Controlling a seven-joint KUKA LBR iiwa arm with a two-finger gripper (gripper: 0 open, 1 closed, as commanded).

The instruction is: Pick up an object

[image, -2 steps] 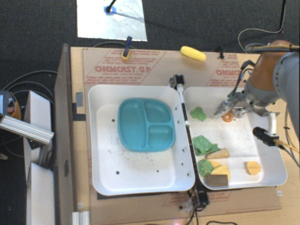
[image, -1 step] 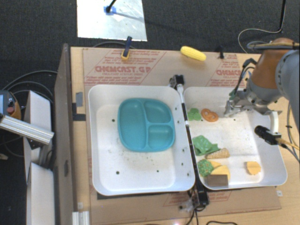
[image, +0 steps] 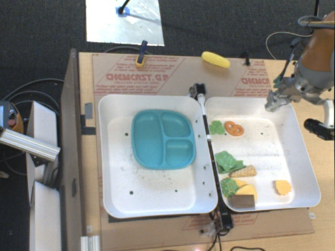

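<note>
**Bench (image: 157,73) with two white bins, toy food on the right**

Over the right bin's (image: 302,145) far corner: gripper (image: 273,102), spread or pressed together impossible to tell. Likeliest pick: orange wedge (image: 282,187), alone near the front right. Probably light, stiff and a little slick; best pinched across its narrow sides. Counted: two bins, one teal plate (image: 163,139) in the left bin (image: 112,140), roughly eight food pieces at right.

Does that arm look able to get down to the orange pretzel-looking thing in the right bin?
Probably yes. The orange pretzel piece lies flat on the bin floor with open space above it, only a green piece beside it. The tool hovers at the right bin's upper rim, with nothing between them.
</note>
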